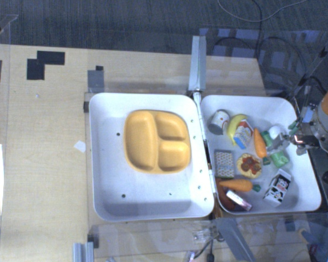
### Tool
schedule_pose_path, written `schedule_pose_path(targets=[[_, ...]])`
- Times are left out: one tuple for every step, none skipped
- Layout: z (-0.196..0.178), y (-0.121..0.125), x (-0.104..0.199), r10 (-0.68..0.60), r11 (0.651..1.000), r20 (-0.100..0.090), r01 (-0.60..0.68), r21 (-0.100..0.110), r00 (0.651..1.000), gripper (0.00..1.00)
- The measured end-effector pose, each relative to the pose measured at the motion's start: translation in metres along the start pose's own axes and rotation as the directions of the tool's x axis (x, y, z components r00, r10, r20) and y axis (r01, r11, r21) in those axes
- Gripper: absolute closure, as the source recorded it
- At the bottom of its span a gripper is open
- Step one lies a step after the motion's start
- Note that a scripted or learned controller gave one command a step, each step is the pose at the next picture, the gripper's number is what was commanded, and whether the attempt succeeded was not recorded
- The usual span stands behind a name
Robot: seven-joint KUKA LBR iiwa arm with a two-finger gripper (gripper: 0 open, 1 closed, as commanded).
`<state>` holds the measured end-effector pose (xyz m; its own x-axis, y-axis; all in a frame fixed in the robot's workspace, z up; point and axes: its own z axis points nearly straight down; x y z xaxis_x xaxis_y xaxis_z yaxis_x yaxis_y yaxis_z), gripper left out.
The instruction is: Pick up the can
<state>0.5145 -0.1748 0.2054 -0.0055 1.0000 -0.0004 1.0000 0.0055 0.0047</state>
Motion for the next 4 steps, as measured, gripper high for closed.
schedule_pose_path(targets=[[0.031, -0.026, 0.028, 0.260, 0.966, -0.001, -0.260, 0.001, 0.966, 0.00], [0.107, 0.047, 0.021, 0.308, 0.951, 0.000, -0.308, 0.002, 0.951, 0.00], [0.096, 0.049, 0.022, 0.301, 0.954, -0.002, -0.301, -0.001, 0.954, 1.00], [-0.079, 0.051, 0.027, 0.397, 0.918, 0.001, -0.397, -0.001, 0.918, 1.00]])
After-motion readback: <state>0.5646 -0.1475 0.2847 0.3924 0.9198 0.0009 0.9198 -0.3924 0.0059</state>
